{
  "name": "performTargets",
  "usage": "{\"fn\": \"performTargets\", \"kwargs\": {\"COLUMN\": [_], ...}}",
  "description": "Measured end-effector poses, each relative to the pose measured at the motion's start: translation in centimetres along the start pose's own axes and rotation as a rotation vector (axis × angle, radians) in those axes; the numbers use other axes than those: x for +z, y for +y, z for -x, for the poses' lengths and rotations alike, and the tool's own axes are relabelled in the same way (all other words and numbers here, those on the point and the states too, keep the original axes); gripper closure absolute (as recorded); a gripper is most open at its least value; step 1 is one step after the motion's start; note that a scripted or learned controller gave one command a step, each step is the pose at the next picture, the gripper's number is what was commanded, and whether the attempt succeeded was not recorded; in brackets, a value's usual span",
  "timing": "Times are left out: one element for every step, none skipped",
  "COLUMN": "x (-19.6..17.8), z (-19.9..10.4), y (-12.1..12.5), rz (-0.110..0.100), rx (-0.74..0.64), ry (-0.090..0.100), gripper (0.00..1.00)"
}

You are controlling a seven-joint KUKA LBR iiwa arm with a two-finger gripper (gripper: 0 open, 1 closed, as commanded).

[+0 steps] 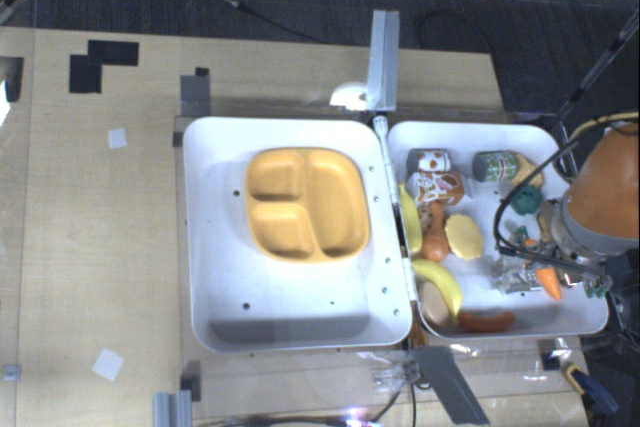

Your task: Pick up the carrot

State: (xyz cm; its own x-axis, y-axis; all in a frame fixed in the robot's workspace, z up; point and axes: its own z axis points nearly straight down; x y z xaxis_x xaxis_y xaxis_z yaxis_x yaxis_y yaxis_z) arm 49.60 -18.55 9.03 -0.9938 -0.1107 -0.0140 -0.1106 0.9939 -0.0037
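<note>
The carrot (549, 283) is a small orange piece lying near the front right of the right bin (590, 320). My gripper (522, 275) reaches in from the right, under the arm's orange band (605, 193), and sits low over the bin floor. Its metal tip is right beside the carrot's left end, touching or nearly so. Wrist and cables hide the contact, so I cannot make out whether the carrot is held.
The right bin also holds a green can (497, 165), a red-and-white packet (433, 177), a drumstick (436, 235), a pale yellow slice (463, 237), a banana (441, 281) and a sausage (485, 320). A yellow divided plate (305, 203) lies in the left bin (215, 245).
</note>
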Motion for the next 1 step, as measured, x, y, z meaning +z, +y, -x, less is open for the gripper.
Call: {"fn": "performTargets", "kwargs": {"x": [-9.54], "z": [2.66], "y": [3.5], "rz": [0.0], "rx": [0.156], "ry": [-0.001], "gripper": [1.0]}}
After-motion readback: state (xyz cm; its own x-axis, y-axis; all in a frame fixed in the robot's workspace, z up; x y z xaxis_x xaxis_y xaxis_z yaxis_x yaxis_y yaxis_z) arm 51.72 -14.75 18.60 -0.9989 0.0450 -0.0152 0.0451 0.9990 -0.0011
